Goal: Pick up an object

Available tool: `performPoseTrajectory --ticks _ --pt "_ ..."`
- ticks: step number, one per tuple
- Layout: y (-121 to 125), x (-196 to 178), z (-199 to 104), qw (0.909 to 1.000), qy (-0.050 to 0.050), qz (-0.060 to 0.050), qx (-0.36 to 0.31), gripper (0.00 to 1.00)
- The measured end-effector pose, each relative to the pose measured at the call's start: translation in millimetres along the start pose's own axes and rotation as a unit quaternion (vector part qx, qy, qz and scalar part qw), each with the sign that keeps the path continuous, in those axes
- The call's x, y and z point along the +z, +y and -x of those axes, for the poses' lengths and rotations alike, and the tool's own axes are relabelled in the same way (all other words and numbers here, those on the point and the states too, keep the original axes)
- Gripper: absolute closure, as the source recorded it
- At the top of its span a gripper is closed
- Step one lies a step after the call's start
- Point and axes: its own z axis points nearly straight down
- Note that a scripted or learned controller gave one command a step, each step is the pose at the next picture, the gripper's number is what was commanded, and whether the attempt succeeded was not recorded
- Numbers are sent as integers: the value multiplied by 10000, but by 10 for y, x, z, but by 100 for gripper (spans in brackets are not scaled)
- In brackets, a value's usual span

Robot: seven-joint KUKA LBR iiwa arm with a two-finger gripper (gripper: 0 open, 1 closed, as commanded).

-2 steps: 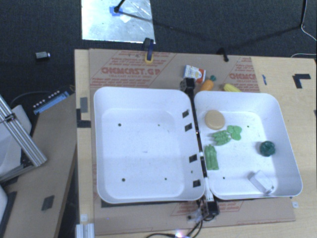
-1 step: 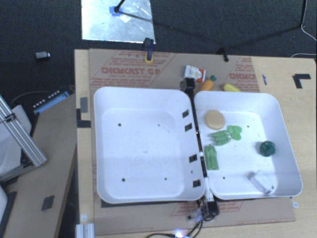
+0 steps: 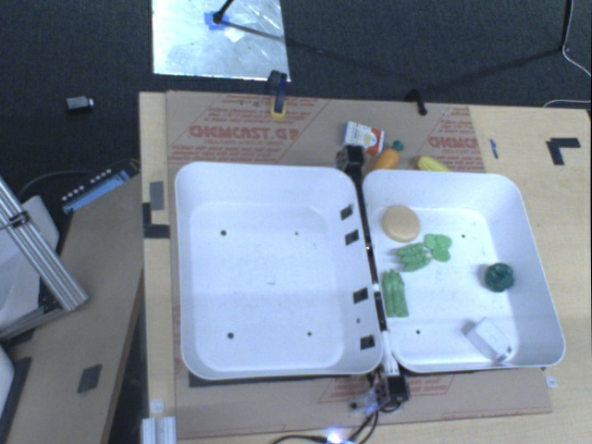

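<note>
I am looking down on two shallow white bins sitting side by side on a brown board, and the left bin is lying at the centre of the frame with its smooth floor bare, giving wide open room from wall to wall. The right bin is holding everything loose: a round tan disc is resting near its upper left corner, close to the dividing rim; a leafy green piece is lying just below it, and a ribbed green block is sitting lower still, almost against the left wall. A dark teal ball is sitting well apart toward the right wall, with free floor around it. A white boxy piece is lying near the lower right corner, tight to the rounded edge. Above the bins, on the board, an orange carrot-shaped toy and a yellow piece are lying beside the rim. As for the jaws, I cannot tell their state.
</note>
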Motion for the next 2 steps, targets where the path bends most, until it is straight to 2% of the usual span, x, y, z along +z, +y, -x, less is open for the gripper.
performPoseTrajectory --ticks 1,2 --pt "426 -155 117 10000 -10 2 3 100" --pt "-25 474 114 10000 12 -43 31 100"
